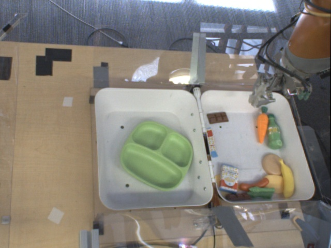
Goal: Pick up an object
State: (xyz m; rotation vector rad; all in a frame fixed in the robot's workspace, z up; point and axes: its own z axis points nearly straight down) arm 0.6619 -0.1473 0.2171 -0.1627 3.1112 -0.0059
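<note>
gripper (262, 98) just above carrot (262, 127) | jaw state can't tell, nothing seen held | risk: carrot rolls vs green bottle (274, 133), slips

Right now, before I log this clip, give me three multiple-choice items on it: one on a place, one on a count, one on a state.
1. Where does the green plate lie?
A. left bin
B. right bin
C. on the bench

2. How many compartments does the plate have?
A. two
B. three
C. five

3. How does the carrot lie?
A. between the claw's fingers
B. flat in the right bin, beside the green bottle
C. on the plate

Answers: 1 A, it sits inside the left bin. 2 B, three hollows show. 3 B, it rests on the bin floor, with the claw above its top end.
</note>
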